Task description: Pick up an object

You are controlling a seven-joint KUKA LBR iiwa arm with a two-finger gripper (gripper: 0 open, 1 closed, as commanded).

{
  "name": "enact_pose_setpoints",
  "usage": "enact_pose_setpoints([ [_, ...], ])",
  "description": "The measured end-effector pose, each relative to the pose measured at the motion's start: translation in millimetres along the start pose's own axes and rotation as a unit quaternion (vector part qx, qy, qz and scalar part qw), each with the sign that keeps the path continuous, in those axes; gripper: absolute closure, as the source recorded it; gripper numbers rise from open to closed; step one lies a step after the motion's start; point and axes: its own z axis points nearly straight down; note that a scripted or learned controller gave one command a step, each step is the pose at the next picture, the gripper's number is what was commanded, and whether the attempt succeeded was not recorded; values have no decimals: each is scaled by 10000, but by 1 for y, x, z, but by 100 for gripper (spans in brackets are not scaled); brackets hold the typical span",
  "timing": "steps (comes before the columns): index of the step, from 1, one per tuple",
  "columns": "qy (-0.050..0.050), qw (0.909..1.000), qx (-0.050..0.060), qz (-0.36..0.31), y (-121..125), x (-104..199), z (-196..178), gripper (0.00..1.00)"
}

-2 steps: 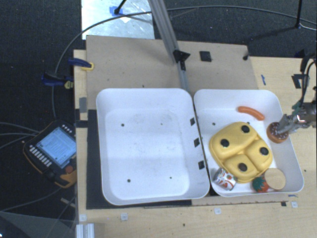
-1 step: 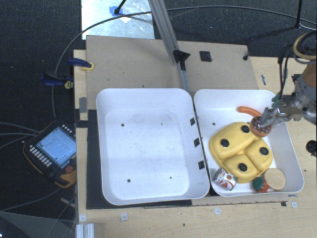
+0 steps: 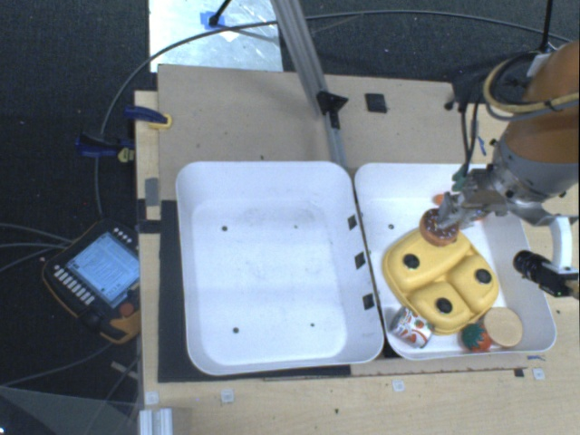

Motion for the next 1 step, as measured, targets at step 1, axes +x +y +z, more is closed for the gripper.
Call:
enact_pose_setpoints([
  [1,1,10000,-7,-5,17,61,3,100],
])
